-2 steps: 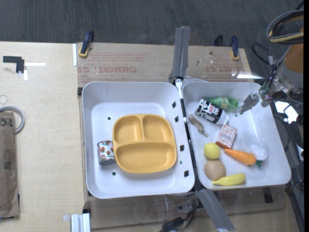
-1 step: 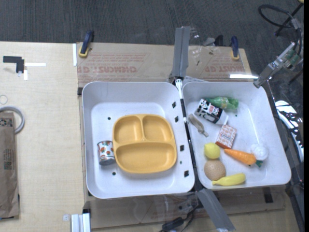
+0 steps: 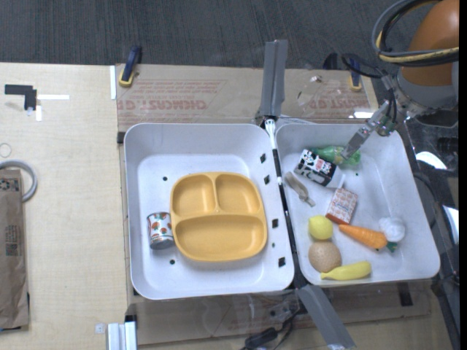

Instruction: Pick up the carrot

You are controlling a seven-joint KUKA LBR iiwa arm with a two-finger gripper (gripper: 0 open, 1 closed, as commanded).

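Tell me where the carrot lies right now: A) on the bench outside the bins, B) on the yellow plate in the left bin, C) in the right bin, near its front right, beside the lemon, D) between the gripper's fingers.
C: the carrot lies on the floor of the right bin, just right of the lemon, while the gripper is up at the bin's back.

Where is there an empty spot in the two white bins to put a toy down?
Left bin: bare floor behind the yellow plate, and along the front edge. The small can sits beside the plate's left side. Right bin: bare strip on the right, above the carrot. Its left and front are crowded with the lemon, the banana and boxes.
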